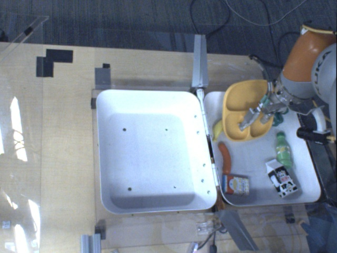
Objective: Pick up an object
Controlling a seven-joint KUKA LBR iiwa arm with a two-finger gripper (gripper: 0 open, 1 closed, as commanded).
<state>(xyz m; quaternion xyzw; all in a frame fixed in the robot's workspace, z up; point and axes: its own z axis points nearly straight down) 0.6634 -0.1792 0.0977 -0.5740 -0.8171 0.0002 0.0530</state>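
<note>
Since the gripper point(255, 118) sits low inside the yellow plastic bowl point(237, 109) at right centre, I judge that's its target. Fingers look spread over the bowl's inner wall, pinching nothing yet.

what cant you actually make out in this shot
- Gripper: camera view; small and blurred over the yellow plastic bowl, so its state and any contact are unreadable.
- Yellow banana-like object: mostly hidden by the bowl.
- Small printed box and black-and-white carton: labels too small to read.
- Grey arm: cut off by the right edge.
- Right white bin: far rim partly hidden by the bowl.
</note>
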